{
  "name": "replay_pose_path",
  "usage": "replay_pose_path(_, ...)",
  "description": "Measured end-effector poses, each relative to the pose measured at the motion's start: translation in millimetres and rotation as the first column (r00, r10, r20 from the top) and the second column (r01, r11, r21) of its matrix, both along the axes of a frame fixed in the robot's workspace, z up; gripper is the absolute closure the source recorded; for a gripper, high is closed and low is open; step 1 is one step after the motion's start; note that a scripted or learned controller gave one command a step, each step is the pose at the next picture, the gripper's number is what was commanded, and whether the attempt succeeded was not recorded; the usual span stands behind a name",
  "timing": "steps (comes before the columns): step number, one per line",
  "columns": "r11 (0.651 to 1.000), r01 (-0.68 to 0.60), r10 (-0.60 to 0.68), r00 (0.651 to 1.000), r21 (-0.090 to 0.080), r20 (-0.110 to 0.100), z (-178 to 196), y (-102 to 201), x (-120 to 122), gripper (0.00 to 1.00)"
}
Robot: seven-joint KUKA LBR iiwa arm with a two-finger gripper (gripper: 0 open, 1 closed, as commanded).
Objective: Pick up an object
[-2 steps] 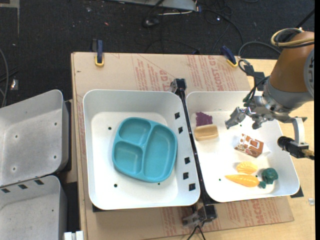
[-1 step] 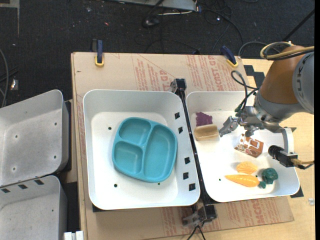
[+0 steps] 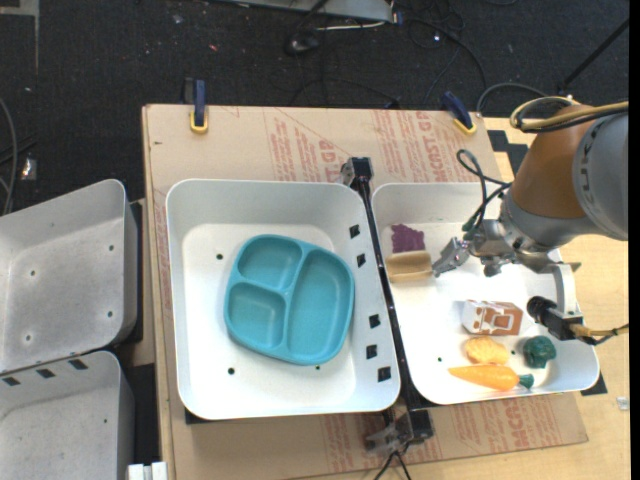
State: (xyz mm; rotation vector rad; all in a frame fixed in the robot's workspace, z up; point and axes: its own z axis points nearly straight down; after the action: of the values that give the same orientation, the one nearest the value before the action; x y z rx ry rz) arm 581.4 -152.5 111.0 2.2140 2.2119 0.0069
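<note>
The right bin (image 3: 440,200) holds several small items. A purple piece (image 3: 407,236) and a tan bun-like block (image 3: 408,265) lie at its left side. A white and brown pack (image 3: 492,317), an orange round piece (image 3: 487,350), an orange carrot (image 3: 485,376) and a green piece (image 3: 540,351) lie near the front right. My gripper (image 3: 450,257) hangs over the middle of this bin, just right of the tan block and pointing towards it. I see nothing held in it.
The left bin (image 3: 190,218) holds a teal divided plate (image 3: 290,298). A black divider (image 3: 378,278) runs between the bins. The arm's orange and grey wrist (image 3: 560,183) covers the right bin's far right corner. Grey trays (image 3: 60,258) sit off the bench to the left.
</note>
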Motion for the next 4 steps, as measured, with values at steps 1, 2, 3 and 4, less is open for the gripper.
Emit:
replay_pose_path(1,1.0,0.001,-0.001,1.0,0.003,-0.009,4.9,1.8,-2.3,1.0)
replay_pose_path(2,1.0,0.0,0.0,1.0,0.003,-0.007,53.4,-7.5,-2.8,1.0)
replay_pose_path(3,1.0,-0.004,0.004,1.0,0.004,-0.006,100.8,1.2,-1.3,1.0)
replay_pose_path(4,1.0,-0.004,0.004,1.0,0.004,-0.006,136.9,1.3,0.0,1.0)
